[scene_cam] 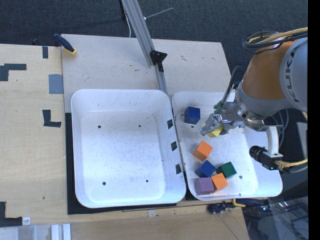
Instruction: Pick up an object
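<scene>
**Inspector:** Surface?

**Assistant:** A pale bench bears two white bins; dark carpet lies beyond. The left bin adjoins the right bin.

**Inspector:** Arm?

**Assistant:** It reaches in from the right, its gripper low over the right bin, fingers clamped on a yellow block.

**Inspector:** Count?

**Assistant:** Two blue, two orange, one green, one purple, one yellow.

From my station I read only part of a word, the letters "KU", on the grey arm; no other text is legible.
</scene>
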`<action>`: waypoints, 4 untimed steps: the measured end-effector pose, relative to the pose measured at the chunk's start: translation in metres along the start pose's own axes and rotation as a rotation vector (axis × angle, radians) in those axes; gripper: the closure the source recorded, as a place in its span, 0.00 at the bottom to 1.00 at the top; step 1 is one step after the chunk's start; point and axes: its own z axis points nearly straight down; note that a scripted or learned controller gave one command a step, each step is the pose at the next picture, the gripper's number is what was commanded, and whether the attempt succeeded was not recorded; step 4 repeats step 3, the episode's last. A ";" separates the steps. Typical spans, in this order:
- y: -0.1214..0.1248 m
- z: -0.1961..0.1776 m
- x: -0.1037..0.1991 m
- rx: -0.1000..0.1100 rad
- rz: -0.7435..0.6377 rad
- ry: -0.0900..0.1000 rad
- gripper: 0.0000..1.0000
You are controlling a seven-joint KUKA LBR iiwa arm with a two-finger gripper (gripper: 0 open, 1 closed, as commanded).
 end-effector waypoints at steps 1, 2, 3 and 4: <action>0.020 0.010 0.045 -0.001 0.001 -0.001 1.00; 0.037 -0.001 0.101 -0.003 0.000 0.000 1.00; 0.047 0.000 0.143 -0.002 0.001 0.000 1.00; 0.047 0.000 0.143 -0.002 0.001 0.000 1.00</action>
